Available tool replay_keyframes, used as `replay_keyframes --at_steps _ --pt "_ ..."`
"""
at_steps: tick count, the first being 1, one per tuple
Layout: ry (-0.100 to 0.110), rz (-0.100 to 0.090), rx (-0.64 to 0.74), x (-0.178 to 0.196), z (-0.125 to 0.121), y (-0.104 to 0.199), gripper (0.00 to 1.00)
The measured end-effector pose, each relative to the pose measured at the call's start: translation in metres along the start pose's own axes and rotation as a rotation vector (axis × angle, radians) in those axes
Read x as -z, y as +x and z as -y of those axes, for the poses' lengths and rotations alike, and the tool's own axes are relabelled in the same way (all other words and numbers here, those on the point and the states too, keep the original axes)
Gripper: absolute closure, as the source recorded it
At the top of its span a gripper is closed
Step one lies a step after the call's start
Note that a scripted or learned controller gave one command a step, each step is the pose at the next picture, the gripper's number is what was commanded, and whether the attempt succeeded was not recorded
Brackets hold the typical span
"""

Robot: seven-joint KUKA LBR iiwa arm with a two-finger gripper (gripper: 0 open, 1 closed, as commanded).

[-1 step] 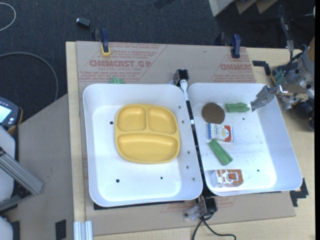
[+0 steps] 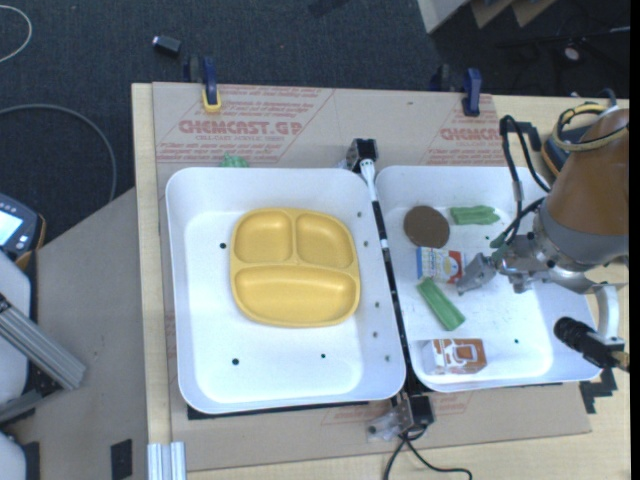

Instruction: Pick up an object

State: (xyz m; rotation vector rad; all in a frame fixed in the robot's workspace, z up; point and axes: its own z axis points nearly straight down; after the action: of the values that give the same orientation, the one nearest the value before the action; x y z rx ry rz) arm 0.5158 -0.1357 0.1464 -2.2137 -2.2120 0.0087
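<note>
The right bin [image 2: 523, 356] holds several small objects. A brown round disc [image 2: 427, 226] lies at its back left, with a short green piece [image 2: 473, 214] just to the right of it. A small white and blue carton [image 2: 438, 264] lies below the disc. A longer green stick [image 2: 440, 303] lies slantwise in front of the carton. A brown and white packet [image 2: 457, 354] rests near the front rim. My gripper [image 2: 474, 277] hangs low over the bin's middle, just right of the carton and the green stick. Nothing shows in its grasp.
A yellow divided plate [image 2: 295, 267] lies in the left bin [image 2: 190, 298]. The arm with its orange band [image 2: 592, 190] covers the right bin's right side. Blue clamps [image 2: 209, 80] hold the board at the back edge. A black cable [image 2: 515, 158] loops beside the arm.
</note>
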Motion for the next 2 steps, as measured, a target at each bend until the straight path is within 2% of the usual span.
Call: replay_keyframes --at_steps 1,2 --pt "-0.009 0.002 0.001 -0.063 0.037 0.04 0.0" --pt "-0.014 0.005 -0.001 -0.051 0.036 0.039 1.0"
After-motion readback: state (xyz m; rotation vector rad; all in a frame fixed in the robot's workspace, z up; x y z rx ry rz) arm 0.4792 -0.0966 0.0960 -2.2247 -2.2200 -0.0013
